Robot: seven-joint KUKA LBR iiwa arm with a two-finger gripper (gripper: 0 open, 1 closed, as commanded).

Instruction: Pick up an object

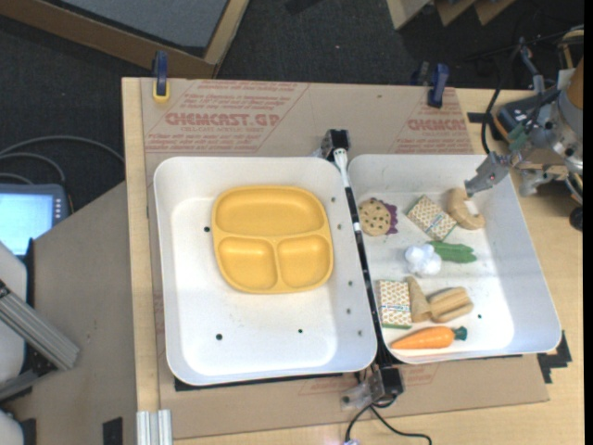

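Note:
The right bin (pixel 528 248) holds several toy foods. A round cookie (pixel 374 216) lies at its left. A patterned cracker (pixel 431 217) and a tan bun-like piece (pixel 463 209) lie near the top. Below them are a green piece (pixel 456 252) and a white lump (pixel 423 260). Near the front lie a second cracker (pixel 395 302), a tan bread piece (pixel 445 302) and an orange carrot (pixel 428 338). My gripper (pixel 480 182) reaches in from the upper right. Its tip hangs just above and right of the tan bun-like piece, and I see nothing held in it.
The left bin (pixel 185 313) carries a yellow divided plate (pixel 272 237). A black clip (pixel 335 141) sits where the bins meet at the back. Blue clamps (pixel 160 65) (pixel 436 79) hold the brown board. Cables and the arm's wrist (pixel 547 123) crowd the right edge.

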